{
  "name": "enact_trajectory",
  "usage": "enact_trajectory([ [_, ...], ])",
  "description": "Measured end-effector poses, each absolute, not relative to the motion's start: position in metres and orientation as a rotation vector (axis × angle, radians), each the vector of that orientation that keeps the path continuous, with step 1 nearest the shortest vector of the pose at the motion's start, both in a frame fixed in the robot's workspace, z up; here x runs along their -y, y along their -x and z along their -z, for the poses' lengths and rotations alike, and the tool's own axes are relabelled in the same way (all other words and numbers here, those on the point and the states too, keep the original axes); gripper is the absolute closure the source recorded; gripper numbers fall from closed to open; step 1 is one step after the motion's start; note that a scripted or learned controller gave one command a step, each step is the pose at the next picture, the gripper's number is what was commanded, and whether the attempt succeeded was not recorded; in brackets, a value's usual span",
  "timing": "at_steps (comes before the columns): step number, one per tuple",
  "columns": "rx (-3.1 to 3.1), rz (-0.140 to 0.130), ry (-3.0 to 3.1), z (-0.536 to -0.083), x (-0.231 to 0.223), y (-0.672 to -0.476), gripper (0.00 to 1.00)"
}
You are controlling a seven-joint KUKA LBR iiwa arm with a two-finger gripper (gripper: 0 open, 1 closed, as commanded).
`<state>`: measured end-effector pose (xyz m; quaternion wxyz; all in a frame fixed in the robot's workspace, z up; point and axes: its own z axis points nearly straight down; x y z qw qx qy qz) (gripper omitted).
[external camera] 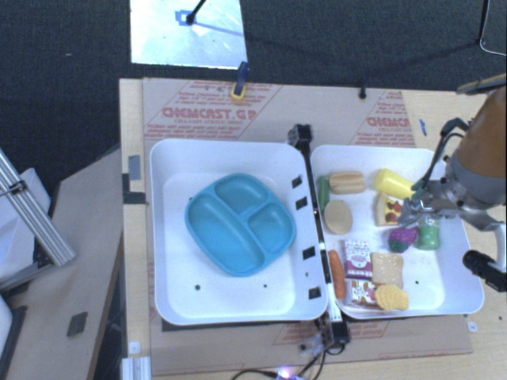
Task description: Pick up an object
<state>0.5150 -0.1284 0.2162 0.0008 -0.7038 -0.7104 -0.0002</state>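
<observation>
Purple toy (403,237) lies in right bin (455,291), beside green item (428,235). My pincer (413,210) hangs just above them; cannot tell its spread.

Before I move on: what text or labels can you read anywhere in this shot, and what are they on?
"CHEMCAST GP", red, repeated across the cardboard sheet under the bins; smaller print below it is too blurred to read.
Red-and-white packets in the right bin: printing too small to read.

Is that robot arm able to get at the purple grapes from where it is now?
Probably yes. The gripper hangs just above the purple grapes in the right bin, and nothing covers them, though the green bottle sits close beside.
</observation>
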Motion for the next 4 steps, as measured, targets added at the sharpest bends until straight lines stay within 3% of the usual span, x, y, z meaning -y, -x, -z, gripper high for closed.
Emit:
enact_trajectory([
  [1,2.232,0.000,2.208,-0.208,0.075,-0.537,1.00],
  [2,2.231,0.000,2.208,-0.207,0.025,-0.542,1.00],
  [3,2.231,0.001,2.209,-0.226,-0.024,-0.561,1.00],
  [4,2.228,-0.003,2.213,-0.220,-0.043,-0.567,1.00],
])
